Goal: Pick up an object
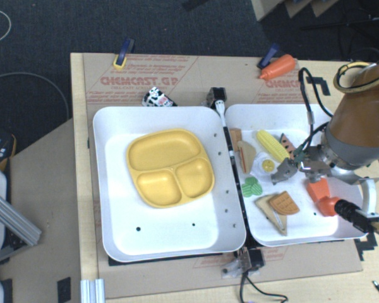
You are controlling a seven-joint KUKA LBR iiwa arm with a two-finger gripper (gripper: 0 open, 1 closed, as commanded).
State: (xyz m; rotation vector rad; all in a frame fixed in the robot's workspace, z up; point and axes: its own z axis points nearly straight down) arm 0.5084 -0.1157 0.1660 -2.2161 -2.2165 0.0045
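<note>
The right bin (341, 232) holds several toy foods. A yellow corn cob (271, 145) lies near its back, with a brown bread slice (245, 154) to its left. A small yellow round piece (267, 165) and a green piece (251, 185) lie near the bin's left wall. A tan sandwich wedge (279, 206) sits at the front and an orange carrot (320, 196) further right. My gripper (283, 170) hangs low over the middle of this bin, just right of the yellow round piece and above the sandwich wedge. I see nothing held in it.
The left bin (114, 219) carries a yellow divided plate (170, 167). Clamps sit on the seam between the bins at the back (216, 96) and front (247, 259). An orange clamp (276, 67) and a black-and-white item (156, 97) lie on the board behind. The arm's cables (309, 112) arch over the right bin.
</note>
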